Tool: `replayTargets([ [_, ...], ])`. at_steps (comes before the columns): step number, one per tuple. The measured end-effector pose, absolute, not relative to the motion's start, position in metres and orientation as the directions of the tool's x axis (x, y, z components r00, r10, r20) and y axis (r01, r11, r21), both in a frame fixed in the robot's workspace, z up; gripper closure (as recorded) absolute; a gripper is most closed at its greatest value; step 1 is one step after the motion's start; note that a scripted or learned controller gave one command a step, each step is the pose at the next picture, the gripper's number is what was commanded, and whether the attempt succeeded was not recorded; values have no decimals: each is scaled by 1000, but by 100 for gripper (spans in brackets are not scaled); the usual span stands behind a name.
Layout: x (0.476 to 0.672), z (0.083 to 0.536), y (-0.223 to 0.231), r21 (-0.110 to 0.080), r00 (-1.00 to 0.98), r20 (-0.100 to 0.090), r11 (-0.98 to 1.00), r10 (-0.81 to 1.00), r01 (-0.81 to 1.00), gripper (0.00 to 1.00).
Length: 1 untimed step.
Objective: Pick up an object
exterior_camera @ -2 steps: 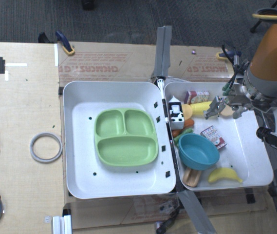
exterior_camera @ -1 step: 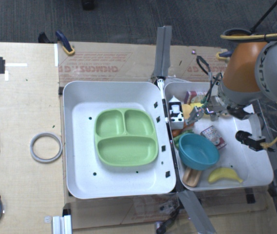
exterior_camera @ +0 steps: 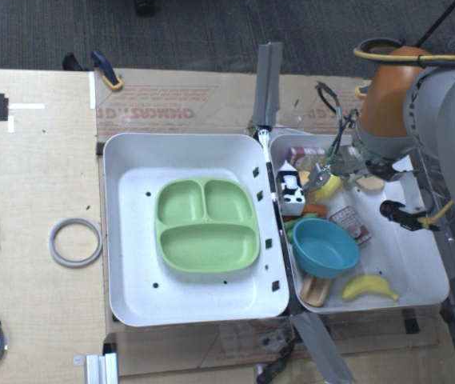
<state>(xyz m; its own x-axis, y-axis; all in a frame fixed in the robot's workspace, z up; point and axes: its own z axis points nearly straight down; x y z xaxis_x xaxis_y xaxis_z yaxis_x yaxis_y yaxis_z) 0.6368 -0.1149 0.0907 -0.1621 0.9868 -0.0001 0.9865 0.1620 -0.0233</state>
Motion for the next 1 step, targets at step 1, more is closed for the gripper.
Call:
replayTargets([
  [1,639,99,-114,-12,-163,-2,163,987,986,100],
])
